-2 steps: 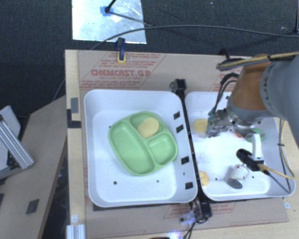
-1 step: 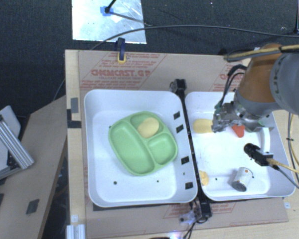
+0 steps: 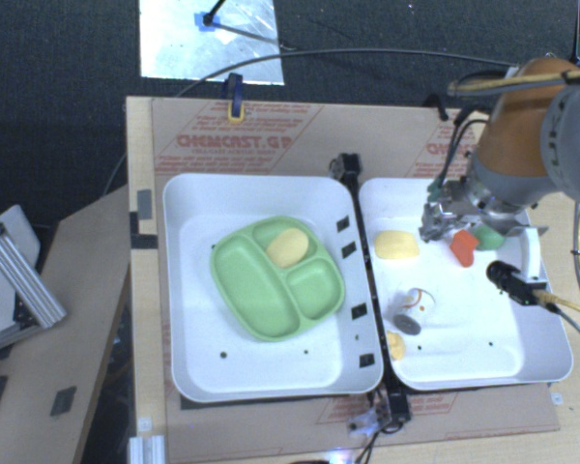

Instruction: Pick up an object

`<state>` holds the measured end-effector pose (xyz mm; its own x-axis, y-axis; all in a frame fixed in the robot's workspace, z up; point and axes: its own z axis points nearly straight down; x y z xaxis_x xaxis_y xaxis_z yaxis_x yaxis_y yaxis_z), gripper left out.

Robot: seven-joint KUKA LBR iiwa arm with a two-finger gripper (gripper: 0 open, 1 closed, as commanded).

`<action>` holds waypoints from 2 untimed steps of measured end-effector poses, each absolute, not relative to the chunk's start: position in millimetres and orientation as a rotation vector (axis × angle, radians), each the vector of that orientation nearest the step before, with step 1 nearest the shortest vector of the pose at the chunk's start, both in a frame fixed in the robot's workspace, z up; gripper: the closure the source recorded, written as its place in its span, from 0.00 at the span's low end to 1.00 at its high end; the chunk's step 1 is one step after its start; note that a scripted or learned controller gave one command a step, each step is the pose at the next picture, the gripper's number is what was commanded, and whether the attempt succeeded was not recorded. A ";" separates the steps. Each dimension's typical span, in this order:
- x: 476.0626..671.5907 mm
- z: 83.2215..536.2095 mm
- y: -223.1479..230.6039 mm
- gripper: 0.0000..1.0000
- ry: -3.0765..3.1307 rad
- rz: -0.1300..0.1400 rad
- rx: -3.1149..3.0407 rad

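Note:
My gripper (image 3: 437,222) hangs over the upper part of the right bin (image 3: 483,356), with the orange-banded wrist behind it. Just to its left lies a pale yellow block (image 3: 396,245). An orange-red piece (image 3: 463,249) sits right beside the gripper's lower right, and a green piece (image 3: 488,235) peeks out under the wrist. Lower in the bin are a small grey and white object (image 3: 409,312) and a yellow bit (image 3: 394,346) against the left wall.
The left bin (image 3: 193,356) holds a green divided plate (image 3: 261,303) with a yellow lump (image 3: 289,247) in its upper compartment. A black divider with clips (image 3: 360,259) runs between the bins.

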<state>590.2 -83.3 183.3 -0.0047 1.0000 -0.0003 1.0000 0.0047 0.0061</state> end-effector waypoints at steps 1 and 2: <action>586.5 243.6 -76.6 1.00 2.225 0.008 2.210; 585.8 248.9 -21.5 1.00 2.232 0.005 2.210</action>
<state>585.8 -21.5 248.9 -0.0101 0.9999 0.0022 0.9999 0.0101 0.0027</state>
